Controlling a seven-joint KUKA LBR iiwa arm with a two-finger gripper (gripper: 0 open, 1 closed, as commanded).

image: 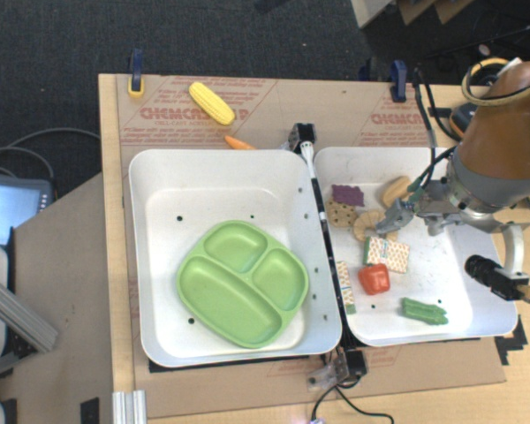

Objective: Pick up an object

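From my remote station: green pickle and red tomato lie nearest in the right bin, cracker behind. The gripper hovers over the cracker, fingers apart, holding nothing. The pick is not yet done.

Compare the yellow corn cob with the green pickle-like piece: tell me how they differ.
The corn cob is yellow; the green piece is green. The corn cob lies outside the bins on the board behind the left bin; the green piece lies inside the right bin, near its front. The corn cob slants down to the right more steeply; the green piece lies nearly level. Both are elongated toy foods lying flat, and neither is touched by the gripper.
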